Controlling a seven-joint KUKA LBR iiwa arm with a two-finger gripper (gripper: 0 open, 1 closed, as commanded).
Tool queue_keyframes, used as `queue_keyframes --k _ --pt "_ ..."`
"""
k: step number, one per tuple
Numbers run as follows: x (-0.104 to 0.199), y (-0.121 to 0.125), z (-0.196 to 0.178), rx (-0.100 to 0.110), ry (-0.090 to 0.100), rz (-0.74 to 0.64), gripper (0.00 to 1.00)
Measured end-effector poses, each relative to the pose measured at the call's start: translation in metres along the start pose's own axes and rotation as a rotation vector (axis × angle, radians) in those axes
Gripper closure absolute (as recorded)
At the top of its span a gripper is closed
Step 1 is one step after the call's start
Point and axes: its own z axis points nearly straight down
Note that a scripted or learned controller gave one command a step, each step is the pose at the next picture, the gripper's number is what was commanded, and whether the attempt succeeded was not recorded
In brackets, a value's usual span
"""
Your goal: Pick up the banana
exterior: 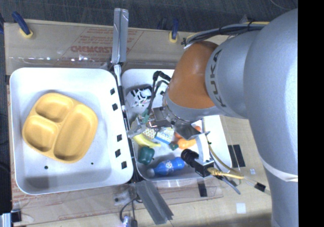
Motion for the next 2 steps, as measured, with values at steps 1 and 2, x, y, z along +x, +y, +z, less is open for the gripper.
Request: queue_keyframes --k 1,2 --pt "-0.066 0.018 -0.001 -0.003 -0.001 0.111 0.00" --pt "0.044 0.014 0.000 0.000 -0.001 0.078 0.00"
